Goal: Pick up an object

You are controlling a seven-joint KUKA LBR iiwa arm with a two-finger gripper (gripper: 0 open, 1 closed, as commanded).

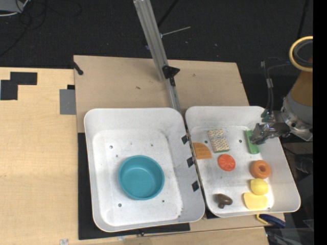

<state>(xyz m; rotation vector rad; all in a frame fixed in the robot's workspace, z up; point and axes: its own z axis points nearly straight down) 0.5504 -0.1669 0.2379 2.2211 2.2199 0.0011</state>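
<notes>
KUKA arm [302, 93]: orange-tan section w/ yellowish ring at top, grey metallic wrist below. Gripper [260, 133] small, dark, blocky w/ grey metal bits; detail too small to tell. Thin dark cable runs alongside wrist.

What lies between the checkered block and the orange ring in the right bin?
In the camera view, the red round piece lies between the checkered block and the orange ring, apart from both.

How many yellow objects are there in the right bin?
2, both in its near right corner: a round yellow piece and, just in front of it, a flatter yellow piece.
</notes>
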